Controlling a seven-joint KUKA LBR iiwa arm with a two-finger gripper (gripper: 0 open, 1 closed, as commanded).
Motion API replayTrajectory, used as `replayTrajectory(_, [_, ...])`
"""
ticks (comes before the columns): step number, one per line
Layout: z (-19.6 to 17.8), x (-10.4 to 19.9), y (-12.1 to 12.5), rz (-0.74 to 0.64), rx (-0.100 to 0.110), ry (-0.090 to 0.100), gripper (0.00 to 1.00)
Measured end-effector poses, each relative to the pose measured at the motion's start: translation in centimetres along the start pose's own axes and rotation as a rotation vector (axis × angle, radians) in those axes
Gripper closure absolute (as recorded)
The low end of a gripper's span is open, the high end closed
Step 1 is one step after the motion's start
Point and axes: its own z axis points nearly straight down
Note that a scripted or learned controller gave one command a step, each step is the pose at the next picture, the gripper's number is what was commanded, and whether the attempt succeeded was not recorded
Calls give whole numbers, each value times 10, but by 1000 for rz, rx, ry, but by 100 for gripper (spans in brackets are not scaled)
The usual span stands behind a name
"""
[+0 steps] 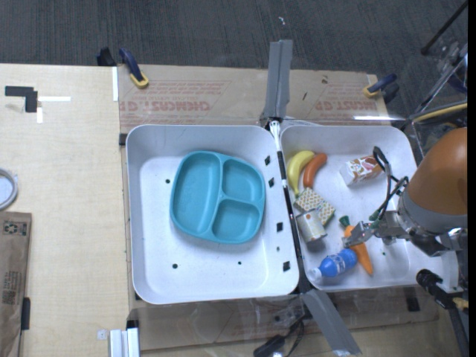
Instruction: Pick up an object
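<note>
Lower right bin point(401, 136): gripper point(362, 234) over carrot point(361, 253), grasp impossible to tell
Beside carrot: blue bottle point(336, 265)
Left bin point(141, 214): teal plate point(219, 196)

The gripper point(362, 233) hangs low in the right bin point(401, 136), right at the carrot point(360, 250), whose green top points toward the divided teal plate point(219, 197) in the left bin point(141, 222). Just below the carrot lies a blue bottle point(335, 265). Toward the plate from the carrot sit a silver can point(311, 227) and a checkered block point(312, 201); beyond them, a banana point(297, 167) and a hot dog point(313, 169), with a small carton point(361, 169) farther from the plate
</note>
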Motion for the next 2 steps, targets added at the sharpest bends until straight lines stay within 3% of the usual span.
replayTrajectory(1, [-7, 0, 0, 3, 2, 1, 100])
replayTrajectory(2, [-152, 27, 2, 195, -2, -3, 100])
